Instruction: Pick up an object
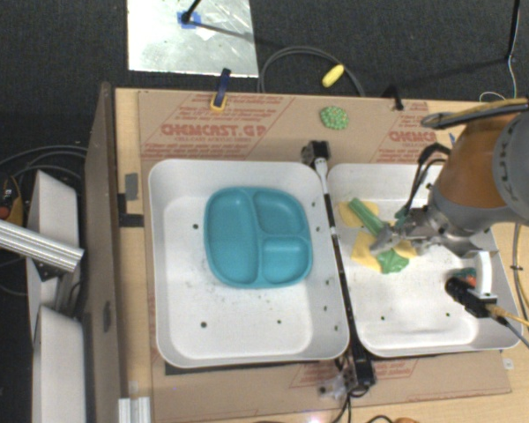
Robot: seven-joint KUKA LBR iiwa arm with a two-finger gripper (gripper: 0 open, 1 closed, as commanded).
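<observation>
As the grey arm (476,179) stretched in from three o'clock, its gripper (391,238) hung low over the right bin (423,333), at about ten o'clock from that bin's middle. It sat right on top of a green object (363,211), a long piece lying at a slant with one end toward eleven o'clock and a lumpier end toward five o'clock. A yellow object (364,254) lay against the green one and partly under it, its edges showing at either side. Whether the claw was wide or narrow could not be told from this slant, nor whether anything sat between its tips.

At nine o'clock from the gripper, the left bin (185,324) held a teal divided plate (256,236), flat and near the bin's middle. Both bins rested on a printed cardboard sheet (247,126). On that sheet, at twelve o'clock from the seam between the bins, lay a small round green thing (334,117), and farther toward twelve o'clock, past the cardboard's edge, a small yellow thing (333,76) lay on the dark floor.
</observation>
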